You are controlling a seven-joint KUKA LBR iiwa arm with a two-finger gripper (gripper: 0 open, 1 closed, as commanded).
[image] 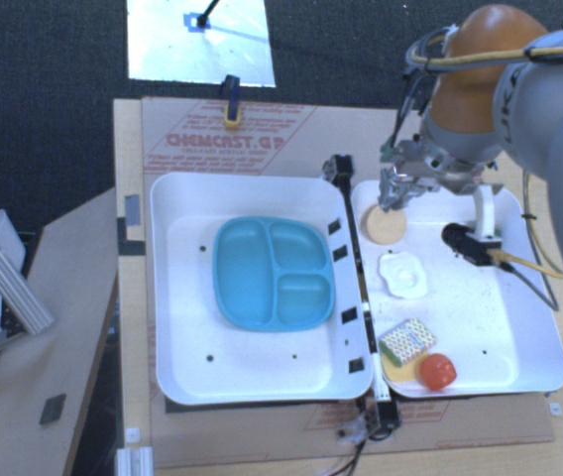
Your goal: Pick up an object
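Objects for the picking sat in the right bin [534,350], so left to right it went. Left of centre, the left bin [177,296] carried a blue divided plate [274,272], well apart from the action. Across the divider, at the right bin's upper left, lay a tan round disc [385,226]; below it a white blob-shaped piece [402,274]; lower still a patterned little box [407,340] just beside a red tomato-like ball [437,370]. The gripper [393,198] hung right over the disc's upper edge, tips close to it or touching, hard to say which. Whether the fingers were spread or closed, I couldn't tell; nothing was seen gripped between them. By my reading, this was the reach-and-descend step, with the grasp not yet made. The next move called for settling squarely on the flat disc, closing, then lifting straight up; a thin disc could well slip.
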